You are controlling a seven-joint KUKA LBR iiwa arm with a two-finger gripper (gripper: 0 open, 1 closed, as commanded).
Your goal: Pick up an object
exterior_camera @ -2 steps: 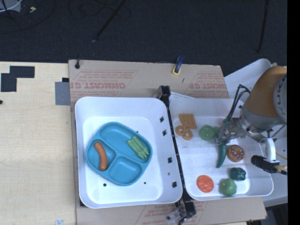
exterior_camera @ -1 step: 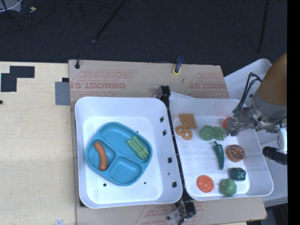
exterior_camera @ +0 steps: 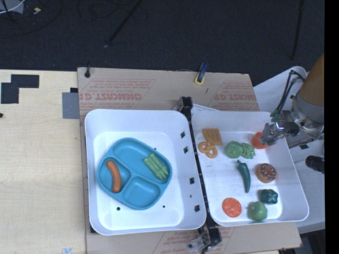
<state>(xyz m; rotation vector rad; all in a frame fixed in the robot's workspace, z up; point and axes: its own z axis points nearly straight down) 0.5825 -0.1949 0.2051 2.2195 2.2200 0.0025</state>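
My gripper [exterior_camera: 271, 133] hangs over the far right corner of the right bin [exterior_camera: 296, 208]. Just left of it and partly under it lies a small red item [exterior_camera: 257, 140]; I cannot see whether they touch. Other toy foods lie in this bin: a tan cracker [exterior_camera: 212, 136], a pretzel [exterior_camera: 208, 150], a green leafy vegetable [exterior_camera: 238, 150], a dark green chilli [exterior_camera: 243, 175], a chocolate doughnut [exterior_camera: 266, 172], a dark green pepper [exterior_camera: 269, 196], an orange-red slice [exterior_camera: 231, 207] and a green apple [exterior_camera: 257, 211].
The left bin [exterior_camera: 95, 126] holds a blue divided plate [exterior_camera: 137, 194] with a sausage [exterior_camera: 114, 175] and green beans [exterior_camera: 157, 166]. A black hinge strip [exterior_camera: 193, 163] runs between the bins. Both stand on cardboard [exterior_camera: 132, 89].
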